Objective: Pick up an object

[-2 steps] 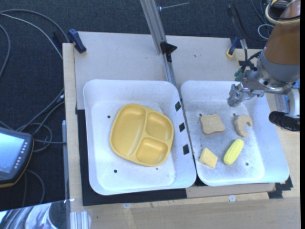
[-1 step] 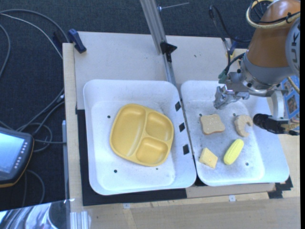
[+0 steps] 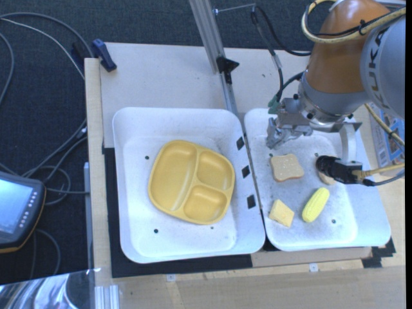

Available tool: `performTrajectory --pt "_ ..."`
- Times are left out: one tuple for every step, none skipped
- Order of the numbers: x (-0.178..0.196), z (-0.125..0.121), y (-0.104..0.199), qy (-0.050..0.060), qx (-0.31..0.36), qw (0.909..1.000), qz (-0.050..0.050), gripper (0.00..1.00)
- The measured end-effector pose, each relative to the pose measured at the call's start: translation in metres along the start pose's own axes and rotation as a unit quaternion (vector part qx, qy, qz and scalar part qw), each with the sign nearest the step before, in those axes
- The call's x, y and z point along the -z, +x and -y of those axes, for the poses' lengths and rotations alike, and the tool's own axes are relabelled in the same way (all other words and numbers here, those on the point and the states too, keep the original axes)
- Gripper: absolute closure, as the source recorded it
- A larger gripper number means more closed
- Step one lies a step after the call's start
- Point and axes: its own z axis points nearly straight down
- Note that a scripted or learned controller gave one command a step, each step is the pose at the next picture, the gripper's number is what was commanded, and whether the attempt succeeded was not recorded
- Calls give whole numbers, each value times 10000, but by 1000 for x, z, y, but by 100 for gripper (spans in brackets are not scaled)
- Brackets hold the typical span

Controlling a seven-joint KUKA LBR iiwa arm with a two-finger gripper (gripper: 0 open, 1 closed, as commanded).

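The gripper [image 3: 281,139] is seen over the far left part of the right bin [image 3: 344,232], near its wall. Whether it is spread or closed cannot be told from this slanted view, and nothing is seen held in it.

Three small things are lying in this bin. A slice of bread [image 3: 286,167] lies flat just in front of the gripper and is the nearest of them, so it is judged to be the likely target. A yellow wedge of cheese [image 3: 282,213] and a corn cob [image 3: 315,204] lie nearer to the front rim, close beside each other but apart. In the left bin [image 3: 132,172] a yellow divided plate [image 3: 191,181] is placed.

The slice looks like a toy: light, probably stiff, perhaps with a smooth surface. Because it lies flat and thin on the floor of the bin, little height is offered for a hold. It is judged that it should be taken across its two straight side edges, with the gripper brought very low, otherwise it may be pushed away or slip out.
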Motion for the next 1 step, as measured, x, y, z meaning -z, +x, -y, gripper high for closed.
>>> performTrajectory --pt "-16 14 50 14 -7 10000 3 100"
